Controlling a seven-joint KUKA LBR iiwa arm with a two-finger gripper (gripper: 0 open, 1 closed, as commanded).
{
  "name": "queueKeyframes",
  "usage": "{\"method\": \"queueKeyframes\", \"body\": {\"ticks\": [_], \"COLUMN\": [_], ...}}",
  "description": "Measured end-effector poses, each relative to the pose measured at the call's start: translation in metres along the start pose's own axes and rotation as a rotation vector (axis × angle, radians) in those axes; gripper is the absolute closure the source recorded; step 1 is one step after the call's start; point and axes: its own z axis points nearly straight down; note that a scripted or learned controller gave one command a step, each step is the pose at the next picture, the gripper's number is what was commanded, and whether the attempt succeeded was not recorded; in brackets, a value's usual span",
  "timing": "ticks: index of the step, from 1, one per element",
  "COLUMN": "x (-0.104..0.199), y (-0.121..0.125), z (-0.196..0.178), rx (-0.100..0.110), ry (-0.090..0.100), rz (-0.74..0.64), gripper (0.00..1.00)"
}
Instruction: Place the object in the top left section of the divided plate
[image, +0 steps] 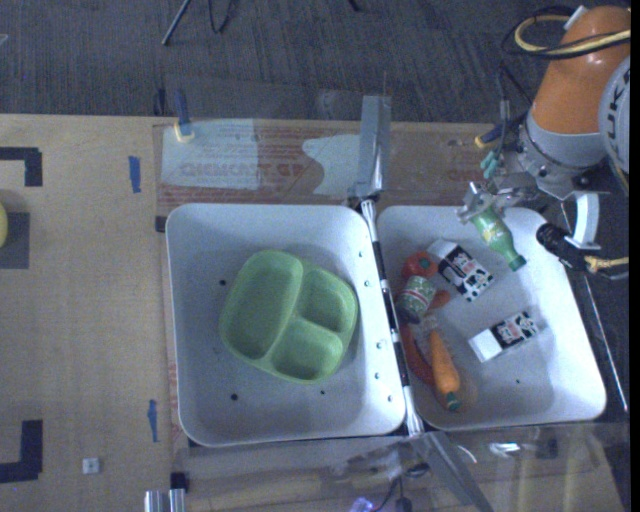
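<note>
1. Our gripper (487, 203) hangs over the far edge of the right bin (570, 395), and a green bottle (497, 235) slants down from it; we think the fingers are clamped on its neck, but we cannot tell for sure
2. The plate (290, 316) lies in the left bin (195, 300), well apart from the bottle, with all three sections bare
3. We judge the grip to be the main risk: held by its thin top and tilted, the bottle could swing or slip on the way across
4. The ridge between the bins lies on the path; a low carry could knock the bottle against it
5. A tilted release could let the bottle roll into the wrong section
6. Below sit two small cartons (463, 269) (506, 335), a can (417, 297) and a carrot (445, 366), and a dropped bottle would land among them
</note>
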Motion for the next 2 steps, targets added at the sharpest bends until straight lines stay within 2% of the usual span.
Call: {"method": "queueKeyframes", "body": {"ticks": [1,2], "x": [0.076,0.103], "y": [-0.019,0.016], "z": [0.02,-0.005], "rx": [0.007,0.003], "ry": [0.002,0.0], "rz": [0.161,0.161], "gripper": [1.0,1.0]}}
